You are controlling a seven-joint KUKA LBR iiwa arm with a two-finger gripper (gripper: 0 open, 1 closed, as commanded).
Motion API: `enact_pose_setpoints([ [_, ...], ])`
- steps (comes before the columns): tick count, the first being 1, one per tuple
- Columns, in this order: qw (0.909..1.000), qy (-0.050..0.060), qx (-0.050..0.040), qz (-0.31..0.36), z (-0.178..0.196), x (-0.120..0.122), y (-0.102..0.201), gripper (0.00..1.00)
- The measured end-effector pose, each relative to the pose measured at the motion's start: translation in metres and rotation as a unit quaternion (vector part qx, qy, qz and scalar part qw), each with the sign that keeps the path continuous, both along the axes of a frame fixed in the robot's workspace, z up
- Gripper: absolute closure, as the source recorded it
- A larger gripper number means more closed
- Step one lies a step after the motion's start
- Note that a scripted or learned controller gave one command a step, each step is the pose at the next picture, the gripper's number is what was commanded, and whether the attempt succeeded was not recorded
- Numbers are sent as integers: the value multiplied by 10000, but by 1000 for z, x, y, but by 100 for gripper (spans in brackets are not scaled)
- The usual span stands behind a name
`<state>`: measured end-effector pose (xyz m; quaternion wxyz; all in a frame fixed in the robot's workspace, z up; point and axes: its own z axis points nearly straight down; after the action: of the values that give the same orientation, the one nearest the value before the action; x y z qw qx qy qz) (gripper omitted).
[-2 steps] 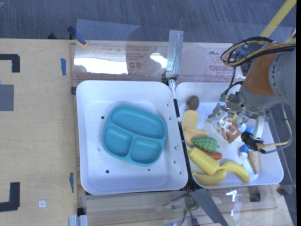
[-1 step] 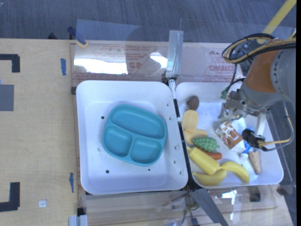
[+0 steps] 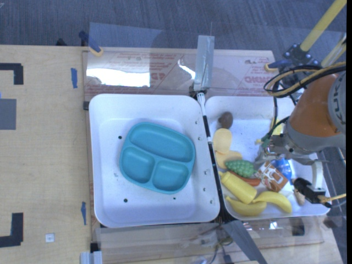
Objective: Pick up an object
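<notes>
The right bin (image 3: 247, 126) holds several objects. A small brown lump (image 3: 225, 119) lies at the back, with a pale yellow piece (image 3: 222, 141) in front of it. Nearer the front are a green bumpy item (image 3: 240, 166), a yellow cylinder (image 3: 238, 185) and a yellow banana (image 3: 270, 202). An orange-and-white packet (image 3: 271, 176) lies beside a blue item (image 3: 284, 166). My gripper (image 3: 268, 150) hangs low in this bin, just behind the packet and right of the green item. Nothing shows between its fingers.
The left bin (image 3: 104, 164) holds a teal divided plate (image 3: 157, 157). A raised divider (image 3: 206, 142) separates the two bins. The grey and orange arm (image 3: 314, 114) covers the right bin's far right side. Yellow cables (image 3: 286, 81) loop above it.
</notes>
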<state>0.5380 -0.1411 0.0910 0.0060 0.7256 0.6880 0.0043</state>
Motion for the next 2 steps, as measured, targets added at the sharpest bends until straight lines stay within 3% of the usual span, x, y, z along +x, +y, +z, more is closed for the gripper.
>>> enact_pose_setpoints([
  [1, 9921, 2, -18, 1253, -1, -43, -14, 100],
  [2, 9973, 40, 11, 731, 96, -31, 56, 100],
])
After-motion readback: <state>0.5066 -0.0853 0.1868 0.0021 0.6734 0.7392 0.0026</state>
